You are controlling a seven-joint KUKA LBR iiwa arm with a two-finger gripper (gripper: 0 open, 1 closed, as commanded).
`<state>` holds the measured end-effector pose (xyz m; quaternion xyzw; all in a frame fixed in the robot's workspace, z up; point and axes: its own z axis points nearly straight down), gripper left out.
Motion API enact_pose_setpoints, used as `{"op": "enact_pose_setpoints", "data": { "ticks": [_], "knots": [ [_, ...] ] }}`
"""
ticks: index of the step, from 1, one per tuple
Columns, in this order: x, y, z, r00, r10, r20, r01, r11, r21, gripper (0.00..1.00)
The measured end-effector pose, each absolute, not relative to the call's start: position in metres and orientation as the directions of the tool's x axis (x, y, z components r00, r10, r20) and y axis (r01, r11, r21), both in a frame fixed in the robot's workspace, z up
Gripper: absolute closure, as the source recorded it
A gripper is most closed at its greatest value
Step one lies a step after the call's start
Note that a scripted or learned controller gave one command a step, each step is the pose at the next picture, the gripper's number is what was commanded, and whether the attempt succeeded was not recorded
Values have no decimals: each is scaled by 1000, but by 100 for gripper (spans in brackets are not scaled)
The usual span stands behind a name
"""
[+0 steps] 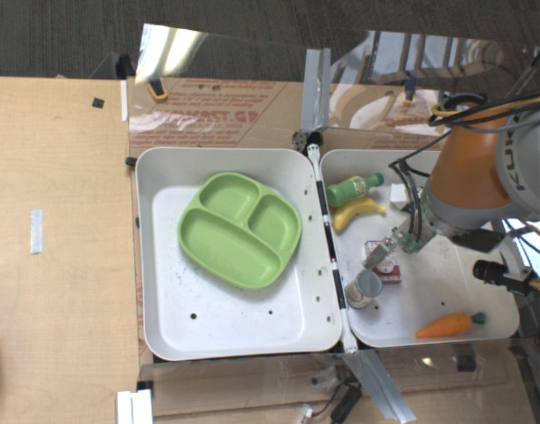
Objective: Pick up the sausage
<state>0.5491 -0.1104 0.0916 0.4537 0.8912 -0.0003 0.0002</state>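
Over the right bin (504,325), the gripper (378,256) hung near a small reddish item (389,274), its grasp unreadable; descending onto the sausage seemingly came next.

Camera view: single fixed camera, mounted above the surface (57,237), looking down at a slant. Coverage: both white bins side by side, left bin (155,263) and right bin (482,321), seen whole at middle distance. The arm (468,175) enters from the frame's right, above the right bin.
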Motion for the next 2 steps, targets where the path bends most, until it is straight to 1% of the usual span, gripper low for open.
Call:
{"op": "enact_pose_setpoints", "data": {
  "ticks": [1, 2],
  "knots": [
    [579, -103, 91, -625, 780, -1, 780, 625, 1, 0],
    [541, -104, 91, -664, 747, 1, 747, 664, -1, 0]
  ]
}}
